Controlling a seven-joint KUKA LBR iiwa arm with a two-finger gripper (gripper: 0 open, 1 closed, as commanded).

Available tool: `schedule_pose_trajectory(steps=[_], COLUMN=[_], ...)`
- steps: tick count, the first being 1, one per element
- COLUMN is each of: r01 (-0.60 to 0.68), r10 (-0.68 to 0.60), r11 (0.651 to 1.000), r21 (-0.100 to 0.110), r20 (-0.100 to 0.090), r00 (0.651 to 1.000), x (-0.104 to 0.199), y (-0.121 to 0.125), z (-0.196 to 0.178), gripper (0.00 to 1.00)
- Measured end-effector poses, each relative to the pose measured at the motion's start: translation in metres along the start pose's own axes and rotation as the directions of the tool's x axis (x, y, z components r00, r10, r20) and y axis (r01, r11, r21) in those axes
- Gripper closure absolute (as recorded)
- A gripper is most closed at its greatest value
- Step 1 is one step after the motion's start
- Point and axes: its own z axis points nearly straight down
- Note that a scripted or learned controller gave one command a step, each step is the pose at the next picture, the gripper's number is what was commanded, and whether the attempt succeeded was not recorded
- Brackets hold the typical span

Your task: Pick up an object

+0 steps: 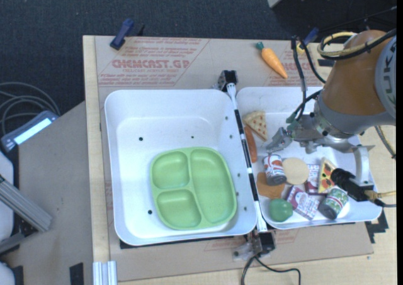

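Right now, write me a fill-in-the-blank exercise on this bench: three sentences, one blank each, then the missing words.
1. The divided plate in the left bin is coloured ____.
2. That plate has ____ compartments.
3. The carrot lies on the bench outside the bins, beyond the ____ bin.

Missing words: green; three; right

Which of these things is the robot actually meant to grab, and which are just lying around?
For the job:
- gripper
- small can
- pizza slice
- green ball

Lying about:
- green divided plate
- toy carrot
- blue clamp
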Motion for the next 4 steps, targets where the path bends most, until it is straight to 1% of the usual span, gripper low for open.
schedule_pose_trajectory(steps=[1,2,3,4], r01=[-0.001,0.0,-0.001,0.001], r10=[0.001,0.0,0.001,-0.001], r11=[1.0,1.0,1.0,1.0], r21=[-0.005,-0.004,-0.015,-0.022], r20=[0.004,0.002,0.009,0.008], r00=[1.0,1.0,1.0,1.0], x=[-0.088,-0.094,-0.112,-0.03], y=[0.008,0.025,-0.046,0.0], z=[-0.008,0.021,0.095,0.094], gripper=[0.0,0.0,0.0,0.0])
